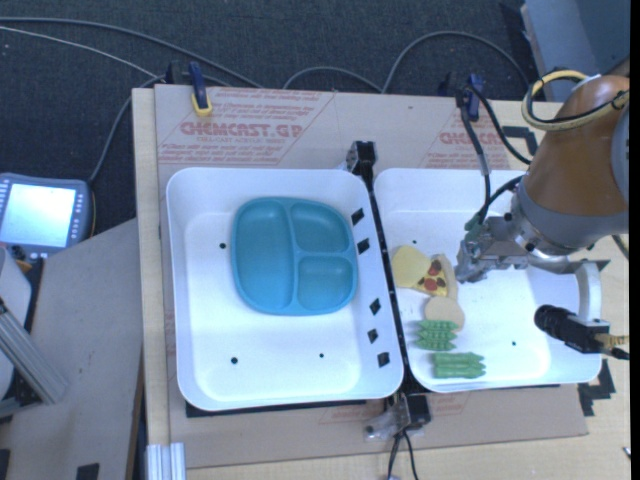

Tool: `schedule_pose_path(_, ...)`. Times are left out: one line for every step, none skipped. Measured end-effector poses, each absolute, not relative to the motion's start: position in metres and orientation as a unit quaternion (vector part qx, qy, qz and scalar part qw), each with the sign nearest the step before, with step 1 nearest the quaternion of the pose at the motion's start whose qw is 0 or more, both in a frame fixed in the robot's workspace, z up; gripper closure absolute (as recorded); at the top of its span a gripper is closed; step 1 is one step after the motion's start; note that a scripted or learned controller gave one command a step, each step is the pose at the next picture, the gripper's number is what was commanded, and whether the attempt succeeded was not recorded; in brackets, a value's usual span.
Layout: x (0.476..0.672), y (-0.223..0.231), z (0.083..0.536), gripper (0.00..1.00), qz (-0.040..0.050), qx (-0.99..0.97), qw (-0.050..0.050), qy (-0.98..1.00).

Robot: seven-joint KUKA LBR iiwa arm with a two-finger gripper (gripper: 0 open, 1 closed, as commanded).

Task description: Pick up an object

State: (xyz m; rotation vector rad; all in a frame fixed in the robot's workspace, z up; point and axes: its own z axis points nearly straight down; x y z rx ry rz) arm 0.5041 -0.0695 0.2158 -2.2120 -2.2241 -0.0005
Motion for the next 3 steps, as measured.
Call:
schedule_pose_path(0.504, -0.012, 0.227, 1.0, -0.0015, -0.704, 0.001, -0.71)
schedule_pose_path(0.507, 0.042, 0.233, 1.0, -0.0011, -0.705, 0.001, -0.71)
schedule_pose_path(0.497, 0.089, 0.221, 1.0, 0.0008, -0.705, 0.003, -0.709)
